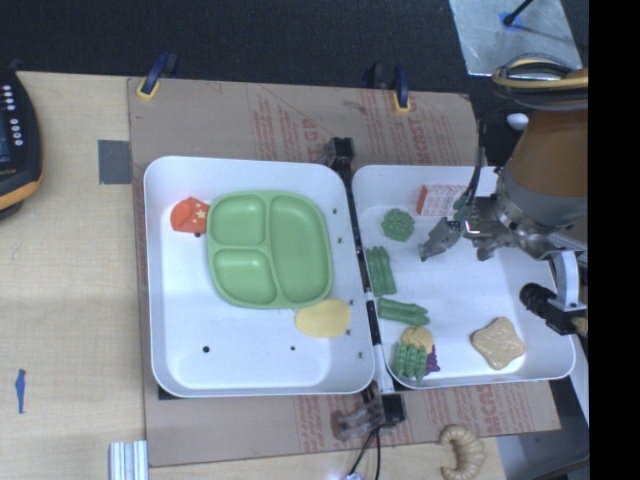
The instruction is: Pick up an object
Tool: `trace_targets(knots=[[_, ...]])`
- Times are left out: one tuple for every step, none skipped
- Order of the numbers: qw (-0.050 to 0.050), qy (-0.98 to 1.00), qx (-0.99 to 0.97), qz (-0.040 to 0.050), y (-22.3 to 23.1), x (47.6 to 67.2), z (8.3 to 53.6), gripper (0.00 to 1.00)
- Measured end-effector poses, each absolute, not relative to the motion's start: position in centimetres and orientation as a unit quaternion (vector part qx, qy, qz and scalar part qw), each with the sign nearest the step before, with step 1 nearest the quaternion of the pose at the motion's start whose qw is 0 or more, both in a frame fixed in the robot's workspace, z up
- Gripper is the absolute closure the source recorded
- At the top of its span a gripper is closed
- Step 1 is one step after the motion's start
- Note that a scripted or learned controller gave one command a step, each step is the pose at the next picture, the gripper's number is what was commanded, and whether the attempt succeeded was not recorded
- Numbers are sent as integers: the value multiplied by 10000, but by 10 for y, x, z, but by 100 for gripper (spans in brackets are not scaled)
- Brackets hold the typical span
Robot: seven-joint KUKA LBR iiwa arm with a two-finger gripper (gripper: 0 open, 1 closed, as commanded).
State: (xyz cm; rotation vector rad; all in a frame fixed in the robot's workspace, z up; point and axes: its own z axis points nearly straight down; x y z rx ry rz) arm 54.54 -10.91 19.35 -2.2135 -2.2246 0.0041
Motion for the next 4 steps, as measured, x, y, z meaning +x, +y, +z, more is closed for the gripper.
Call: trace_targets(knots=[[38, -7084, -7058, 15, -104, 486, 89, 0], [3, -7101, -7041, -8, -105, 490, 106, 100], [7, -7100, -7042, -4, -105, 490, 105, 0], [-22, -7086, -7056, -3, -150, 553, 107, 0]])
